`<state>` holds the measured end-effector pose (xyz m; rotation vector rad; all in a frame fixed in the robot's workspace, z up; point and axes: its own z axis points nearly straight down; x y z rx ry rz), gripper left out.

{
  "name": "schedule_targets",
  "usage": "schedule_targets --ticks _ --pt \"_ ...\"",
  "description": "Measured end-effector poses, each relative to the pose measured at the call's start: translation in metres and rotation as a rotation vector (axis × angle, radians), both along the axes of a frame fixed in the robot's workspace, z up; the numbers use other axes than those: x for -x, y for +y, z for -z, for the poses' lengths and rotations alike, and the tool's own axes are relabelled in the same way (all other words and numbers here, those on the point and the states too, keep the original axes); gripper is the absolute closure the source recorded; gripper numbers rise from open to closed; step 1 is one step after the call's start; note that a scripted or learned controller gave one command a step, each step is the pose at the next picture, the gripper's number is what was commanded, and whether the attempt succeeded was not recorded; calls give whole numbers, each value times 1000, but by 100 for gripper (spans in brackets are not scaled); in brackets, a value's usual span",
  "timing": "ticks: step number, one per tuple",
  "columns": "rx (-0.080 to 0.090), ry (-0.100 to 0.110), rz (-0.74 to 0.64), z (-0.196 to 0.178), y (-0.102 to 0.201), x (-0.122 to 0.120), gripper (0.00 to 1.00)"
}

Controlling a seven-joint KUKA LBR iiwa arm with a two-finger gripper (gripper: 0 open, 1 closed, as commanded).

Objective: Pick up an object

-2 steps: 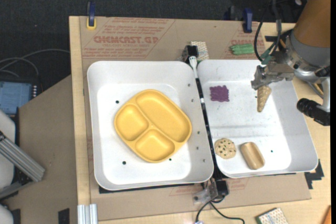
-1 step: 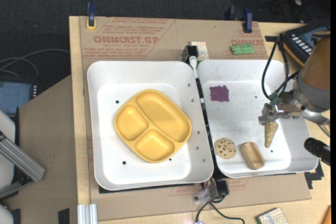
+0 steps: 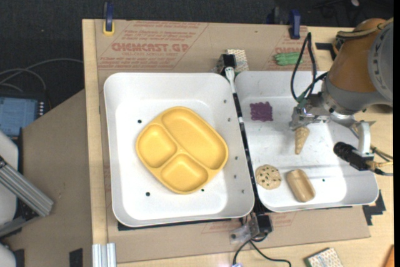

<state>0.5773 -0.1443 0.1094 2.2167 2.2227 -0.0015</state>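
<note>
In the right bin (image 3: 350, 197) lie a tan ice-cream cone (image 3: 301, 141), a purple block (image 3: 261, 111), a chocolate-chip cookie (image 3: 268, 177) and a brown bread roll (image 3: 300, 185). My gripper (image 3: 304, 120) is low over the middle of this bin, right at the cone's upper, wider end. The cone points down toward the bin's front. The purple block is to the gripper's left; the cookie and the roll are nearer the front edge.
The left bin (image 3: 119, 134) holds a yellow divided plate (image 3: 181, 149). A green item (image 3: 287, 59) lies on the bench behind the right bin. A black cable fitting (image 3: 350, 156) hangs from the arm over the right bin's right side.
</note>
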Motion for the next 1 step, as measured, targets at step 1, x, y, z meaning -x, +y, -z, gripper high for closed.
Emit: schedule_targets --ticks 1 --pt "-1 -7 0 -69 22 4 100"
